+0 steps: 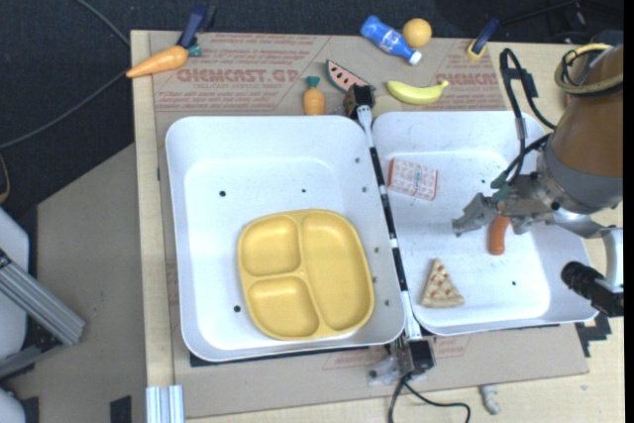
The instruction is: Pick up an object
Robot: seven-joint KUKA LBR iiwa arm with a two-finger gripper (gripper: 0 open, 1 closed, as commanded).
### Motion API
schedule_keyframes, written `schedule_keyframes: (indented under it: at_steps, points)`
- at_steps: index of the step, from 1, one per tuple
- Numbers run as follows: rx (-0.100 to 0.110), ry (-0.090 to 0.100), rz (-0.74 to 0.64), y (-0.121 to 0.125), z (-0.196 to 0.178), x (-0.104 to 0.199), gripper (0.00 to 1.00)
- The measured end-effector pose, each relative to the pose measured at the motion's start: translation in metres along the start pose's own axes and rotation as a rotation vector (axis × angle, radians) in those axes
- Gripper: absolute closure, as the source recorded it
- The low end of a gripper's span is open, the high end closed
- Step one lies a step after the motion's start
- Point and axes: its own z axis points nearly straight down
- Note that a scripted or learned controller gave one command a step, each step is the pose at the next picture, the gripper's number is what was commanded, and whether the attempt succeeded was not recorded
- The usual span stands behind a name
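Observation:
The right bin [466, 139] holds three small items. An orange-red toy sausage [498, 237] lies near its right side. A toy pizza slice [442, 284] rests near the bin's front. A red and white packet [412, 178] lies towards the bin's left wall. My gripper [492, 222] is low over the right bin, directly above the sausage's upper end. It stands open, its dark fingers [466, 224] spread to either side of the sausage and wider than it. Nothing is gripped. The sausage's top end is hidden under the gripper.
The left bin [198, 154] holds a yellow divided plate [305, 272]. On the bench behind the bins lie a carrot [158, 62], a watermelon slice [344, 74], a banana [416, 91], a blue bottle [389, 39] and an orange ball [418, 32].

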Motion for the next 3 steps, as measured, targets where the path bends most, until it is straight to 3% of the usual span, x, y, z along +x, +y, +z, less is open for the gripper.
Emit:
schedule_keyframes:
  at_steps: [1, 2, 3]
  points:
    - [-0.003, -0.003, 0.001, 0.034, 0.019, -0.072, 0.00]
    - [-0.001, 0.000, -0.001, 0.055, 0.118, -0.060, 0.00]
    - [-0.003, 0.001, -0.003, 0.093, 0.117, 0.013, 0.00]
